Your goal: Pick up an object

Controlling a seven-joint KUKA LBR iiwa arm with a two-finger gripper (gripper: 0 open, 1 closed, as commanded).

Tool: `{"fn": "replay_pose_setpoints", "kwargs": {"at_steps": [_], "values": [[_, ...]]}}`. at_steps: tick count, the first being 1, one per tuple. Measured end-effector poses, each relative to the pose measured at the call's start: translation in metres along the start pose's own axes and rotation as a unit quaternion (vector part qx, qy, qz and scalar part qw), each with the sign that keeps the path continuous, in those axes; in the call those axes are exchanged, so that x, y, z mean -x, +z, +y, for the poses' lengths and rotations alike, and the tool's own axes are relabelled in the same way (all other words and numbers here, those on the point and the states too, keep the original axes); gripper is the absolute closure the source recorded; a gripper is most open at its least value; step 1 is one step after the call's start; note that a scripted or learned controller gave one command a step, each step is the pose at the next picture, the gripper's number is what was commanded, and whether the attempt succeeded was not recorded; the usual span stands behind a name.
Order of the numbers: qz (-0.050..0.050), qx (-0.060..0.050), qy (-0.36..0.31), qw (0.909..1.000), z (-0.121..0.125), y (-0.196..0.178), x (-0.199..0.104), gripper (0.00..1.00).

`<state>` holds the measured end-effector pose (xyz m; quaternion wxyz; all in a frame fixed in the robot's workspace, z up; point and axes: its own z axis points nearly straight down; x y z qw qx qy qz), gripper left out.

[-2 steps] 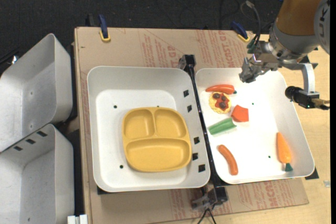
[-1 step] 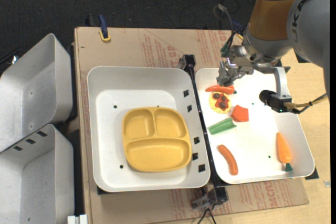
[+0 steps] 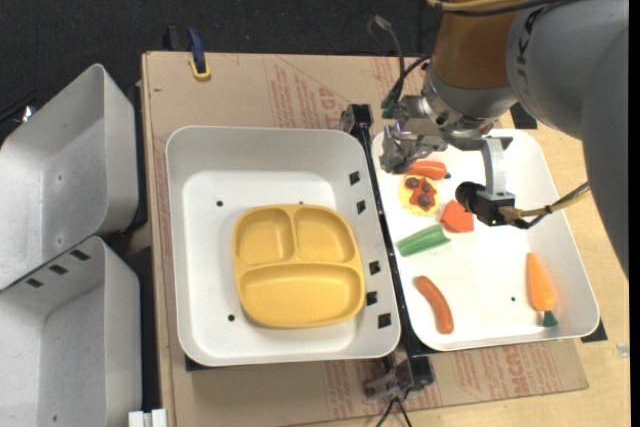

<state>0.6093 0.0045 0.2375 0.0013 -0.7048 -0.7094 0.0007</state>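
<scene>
In the right white bin (image 3: 500, 315) lie several toy foods. A yellow round piece with dark toppings (image 3: 420, 194) sits near the bin's back left, with a small orange-red strip (image 3: 430, 169) just behind it. An orange-red wedge (image 3: 457, 217), a green pod (image 3: 421, 239), a brown sausage (image 3: 435, 303) and an orange carrot (image 3: 541, 283) lie farther forward. My gripper (image 3: 402, 149) hangs low over the back left corner of this bin, just behind and left of the orange-red strip. Nothing shows in its grasp.
The left white bin (image 3: 200, 175) holds a yellow divided plate (image 3: 298, 265). A black divider (image 3: 372, 215) runs between the bins. The arm's orange band (image 3: 485, 15) and grey body cover the right bin's back right. A black cable end (image 3: 487, 205) hangs over the bin's middle.
</scene>
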Motion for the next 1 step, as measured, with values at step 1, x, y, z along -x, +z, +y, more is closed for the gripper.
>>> {"fn": "replay_pose_setpoints", "kwargs": {"at_steps": [1], "values": [[0.0, 0.002, 0.0, 1.0, 0.0042, -0.0078, -0.0517, 1.0]]}}
